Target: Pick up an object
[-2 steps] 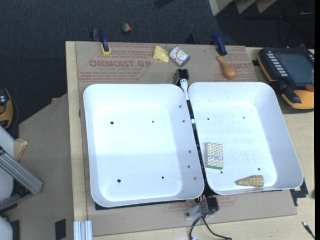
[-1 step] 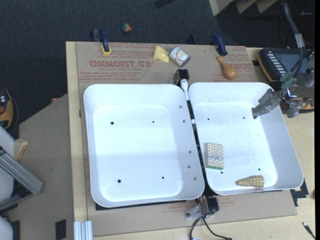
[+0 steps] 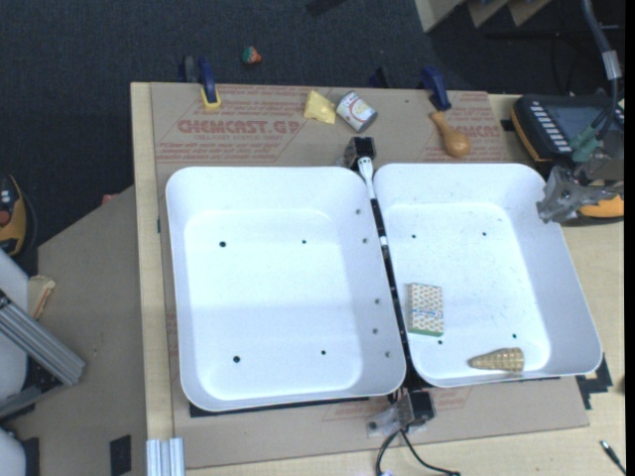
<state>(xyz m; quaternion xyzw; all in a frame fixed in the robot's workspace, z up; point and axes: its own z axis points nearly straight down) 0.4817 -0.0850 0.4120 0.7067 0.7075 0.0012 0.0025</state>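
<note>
Two bins: left bin (image 3: 198, 296) and right bin (image 3: 556, 296) sit side by side on the bench, rims touching.
Patterned packet (image 3: 426, 308): flat in the right bin, near its left wall.
Cone-shaped object (image 3: 497, 361): on its side, near edge of the right bin, right of the packet.
Gripper (image 3: 562, 199): over the right bin's far right rim; opening cannot be told, nothing seen in it.
Bench, far side: yellow piece (image 3: 319, 108), small box (image 3: 356, 111), wooden object (image 3: 451, 136).
</note>
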